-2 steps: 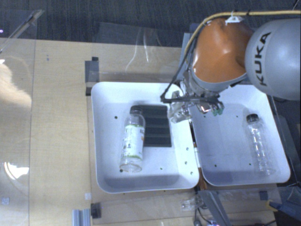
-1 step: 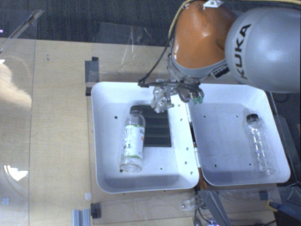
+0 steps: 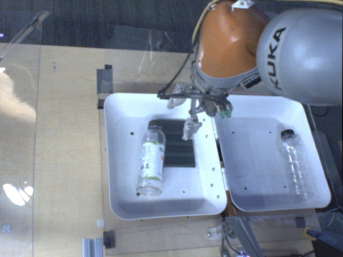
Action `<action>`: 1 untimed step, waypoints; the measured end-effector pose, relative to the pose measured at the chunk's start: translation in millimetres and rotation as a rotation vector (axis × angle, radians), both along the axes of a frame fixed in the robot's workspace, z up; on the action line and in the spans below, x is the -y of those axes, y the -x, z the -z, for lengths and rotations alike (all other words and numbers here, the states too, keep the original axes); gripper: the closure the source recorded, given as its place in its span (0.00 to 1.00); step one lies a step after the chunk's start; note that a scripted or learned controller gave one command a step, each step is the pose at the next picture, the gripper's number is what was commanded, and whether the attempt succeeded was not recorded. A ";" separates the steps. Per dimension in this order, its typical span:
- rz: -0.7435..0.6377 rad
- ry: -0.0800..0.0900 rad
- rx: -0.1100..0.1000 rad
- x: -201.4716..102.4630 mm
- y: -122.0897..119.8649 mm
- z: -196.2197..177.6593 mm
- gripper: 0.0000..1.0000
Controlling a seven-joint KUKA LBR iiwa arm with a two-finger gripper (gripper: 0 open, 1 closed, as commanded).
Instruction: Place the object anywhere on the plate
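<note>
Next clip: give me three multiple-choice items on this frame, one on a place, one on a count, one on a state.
1. Where is the black plate?
A. left bin
B. right bin
C. bare bench

2. How many bottles lie in the bins?
A. one
B. two
C. four

3. How does the labelled bottle sit?
A. upright
B. lying on its side
C. raised by the tool

Answers: 1 A, the plate rests in the left bin. 2 B, the labelled bottle plus a clear bottle in the right bin. 3 B, it lies beside the plate, tool above the plate.

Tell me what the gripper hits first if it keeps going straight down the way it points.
Most likely the dark rectangular plate in the left bin: the gripper hangs over its upper right part. The labelled bottle lies off to the side. Height above the plate is unclear.
</note>
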State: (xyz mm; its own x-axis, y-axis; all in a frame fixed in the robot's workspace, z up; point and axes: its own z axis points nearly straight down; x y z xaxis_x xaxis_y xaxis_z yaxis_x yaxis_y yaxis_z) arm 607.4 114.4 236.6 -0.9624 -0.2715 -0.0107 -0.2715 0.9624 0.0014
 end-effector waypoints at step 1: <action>-0.001 -0.004 0.010 -1.8 -1.9 -12.8 1.00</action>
State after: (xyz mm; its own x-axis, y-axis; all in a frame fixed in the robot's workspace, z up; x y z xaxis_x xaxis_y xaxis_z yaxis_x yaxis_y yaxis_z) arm 609.3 116.1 249.4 -0.9618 -0.2727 -0.0217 -0.2729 0.9620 0.0024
